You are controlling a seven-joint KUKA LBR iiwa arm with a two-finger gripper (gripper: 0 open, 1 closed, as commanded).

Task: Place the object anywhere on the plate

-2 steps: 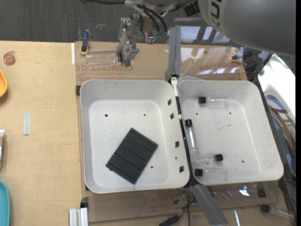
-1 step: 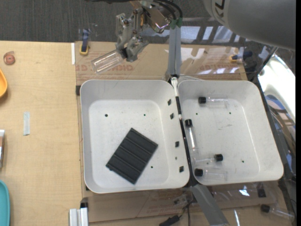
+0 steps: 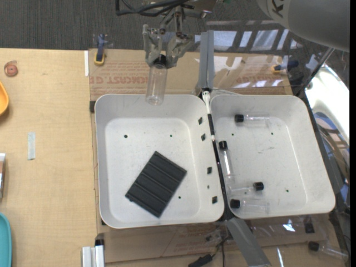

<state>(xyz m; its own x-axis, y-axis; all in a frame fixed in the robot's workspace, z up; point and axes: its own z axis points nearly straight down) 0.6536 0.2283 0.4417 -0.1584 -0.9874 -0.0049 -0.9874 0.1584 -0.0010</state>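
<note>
A black ridged plate lies flat and turned at an angle in the near part of the left bin. A clear tube with a black cap hangs upright over that bin's far rim. My gripper is shut on the tube's capped top end, well above and behind the plate. The tube's lower end reaches down to about the rim's height.
In the right bin lie several more clear capped tubes, one at the back, one along the left wall and one at the front. A clamp sits at the bench's far left corner. The arm's grey body crosses the top right.
</note>
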